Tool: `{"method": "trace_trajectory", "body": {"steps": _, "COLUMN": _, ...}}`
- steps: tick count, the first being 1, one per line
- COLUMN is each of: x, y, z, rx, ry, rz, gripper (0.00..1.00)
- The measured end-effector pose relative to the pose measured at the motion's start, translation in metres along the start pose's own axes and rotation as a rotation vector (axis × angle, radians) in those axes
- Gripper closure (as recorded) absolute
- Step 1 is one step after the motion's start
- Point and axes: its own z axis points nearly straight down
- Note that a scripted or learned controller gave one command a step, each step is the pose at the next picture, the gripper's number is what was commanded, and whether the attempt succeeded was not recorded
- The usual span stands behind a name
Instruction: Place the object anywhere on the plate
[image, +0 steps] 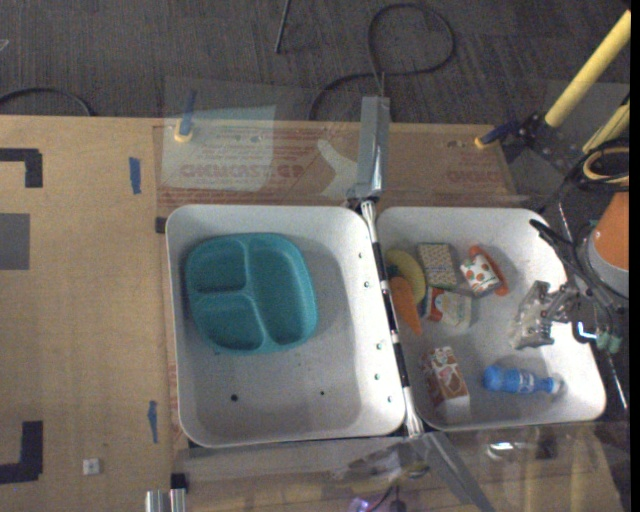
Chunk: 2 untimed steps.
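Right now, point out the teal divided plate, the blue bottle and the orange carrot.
teal divided plate (250, 291): camera view, centre ridge.
blue bottle (512, 380): camera view, body.
orange carrot (406, 305): camera view, mid-length.

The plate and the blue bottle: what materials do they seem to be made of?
The plate looks like moulded plastic with a matte teal finish: one even colour, soft rounded dividers between its compartments. The blue bottle seems to be glossy plastic, likely a toy, since it shows small bright highlights; it is too small to say more.

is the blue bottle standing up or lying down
Lying down: the blue bottle rests lengthwise on the right bin floor, cap toward the view's right.
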Motion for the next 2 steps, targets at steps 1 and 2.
{"method": "trace_trajectory", "body": {"steps": 1, "x": 0.021, "y": 0.003, "z": 0.022, "rx": 0.0, "ry": 0.001, "rz": -0.001, "gripper": 1.0}}
{"method": "trace_trajectory", "body": {"steps": 2, "x": 0.043, "y": 0.101, "z": 0.005, "rx": -0.001, "ry": 0.002, "rz": -0.096, "gripper": 1.0}}
